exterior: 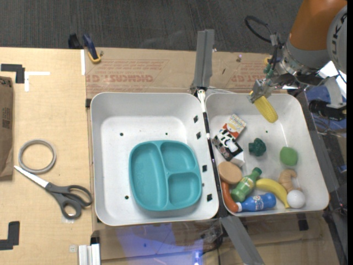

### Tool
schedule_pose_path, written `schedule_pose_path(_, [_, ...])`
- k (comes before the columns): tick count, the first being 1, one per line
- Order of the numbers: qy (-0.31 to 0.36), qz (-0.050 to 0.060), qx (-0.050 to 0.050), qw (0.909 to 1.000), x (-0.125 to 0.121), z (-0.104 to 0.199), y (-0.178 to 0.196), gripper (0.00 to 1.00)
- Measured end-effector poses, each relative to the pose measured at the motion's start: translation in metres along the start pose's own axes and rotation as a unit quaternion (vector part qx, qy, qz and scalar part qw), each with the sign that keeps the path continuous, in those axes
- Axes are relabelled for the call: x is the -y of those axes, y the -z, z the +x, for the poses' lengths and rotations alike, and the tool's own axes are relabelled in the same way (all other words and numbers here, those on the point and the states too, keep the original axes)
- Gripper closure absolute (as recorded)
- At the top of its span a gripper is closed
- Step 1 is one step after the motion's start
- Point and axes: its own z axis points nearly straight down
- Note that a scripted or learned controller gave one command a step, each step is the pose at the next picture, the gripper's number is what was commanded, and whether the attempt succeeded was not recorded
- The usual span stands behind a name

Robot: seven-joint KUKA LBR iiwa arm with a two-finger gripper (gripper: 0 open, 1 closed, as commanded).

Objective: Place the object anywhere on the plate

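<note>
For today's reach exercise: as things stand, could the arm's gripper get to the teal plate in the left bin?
Probably yes. The gripper, with the yellow corn between its fingers, hangs above the right bin; the teal plate lies open in the left bin, nothing on it or over it.

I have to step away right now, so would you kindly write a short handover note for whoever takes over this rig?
Gripper: shut on the yellow corn cob, lifted above the far part of the right bin.
Plate: the teal divided plate lies in the left bin, nothing on it.
Done: corn picked up.
Left: carry it across the divider to the left bin, lower it over the plate, release.
Other toys lie in the right bin, including a banana and a green bottle.
</note>
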Motion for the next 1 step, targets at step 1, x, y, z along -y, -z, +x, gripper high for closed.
schedule_pose_path(1, [0.060,0.000,-0.001,0.9982,0.0124,0.0958,-0.0177,1.00])
